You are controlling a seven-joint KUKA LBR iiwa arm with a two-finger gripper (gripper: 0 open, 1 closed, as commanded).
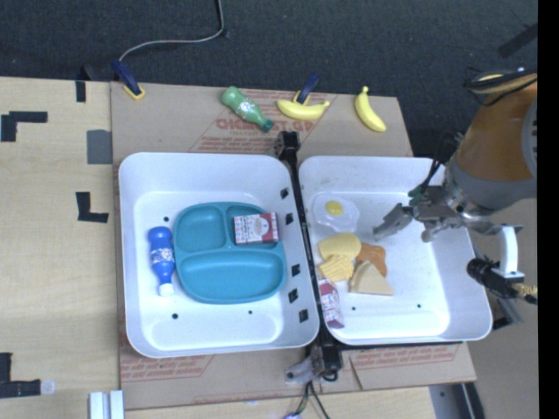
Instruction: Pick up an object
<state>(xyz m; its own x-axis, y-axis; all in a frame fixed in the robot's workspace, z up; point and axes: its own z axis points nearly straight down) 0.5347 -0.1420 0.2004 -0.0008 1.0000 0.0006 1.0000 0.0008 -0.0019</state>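
Here tool (pixel 395 221) over right bin (pixel 454 312), near fried egg (pixel 334 209); finger state unclear.

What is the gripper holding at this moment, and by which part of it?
Nothing. The gripper hangs over the right bin, and there is no object between its fingers; the food pieces lie apart from it, below and to the left.

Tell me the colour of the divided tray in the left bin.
Teal blue; the divided tray shows in the camera view.
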